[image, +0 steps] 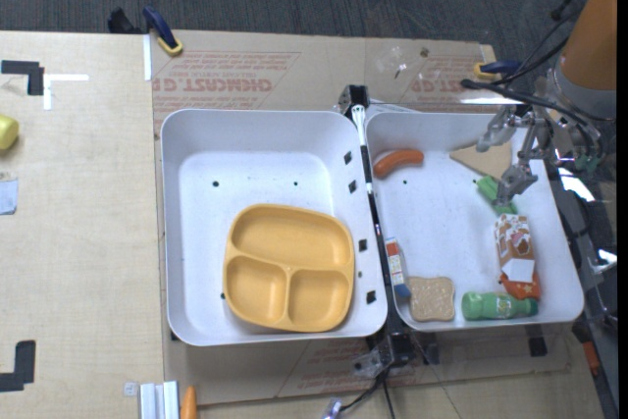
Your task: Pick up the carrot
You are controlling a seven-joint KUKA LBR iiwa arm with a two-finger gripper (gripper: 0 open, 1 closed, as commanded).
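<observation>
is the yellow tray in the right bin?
No, the yellow divided tray sits in the left bin; the right bin holds the food items.

bench (78, 289), two white bins (186, 240), cardboard (235, 78)

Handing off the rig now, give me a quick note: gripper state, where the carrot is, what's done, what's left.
Gripper: low over the right bin, near its far right side, above a small green item. Open or shut: cannot tell.
Carrot: lying loose near the right bin's far left corner, well apart from the gripper.
Also in that bin: bread slice, green bottle, snack packet.
Left bin: yellow divided plate.
Done: nothing; carrot not grasped.
Left: move over the carrot, grasp, lift.
</observation>
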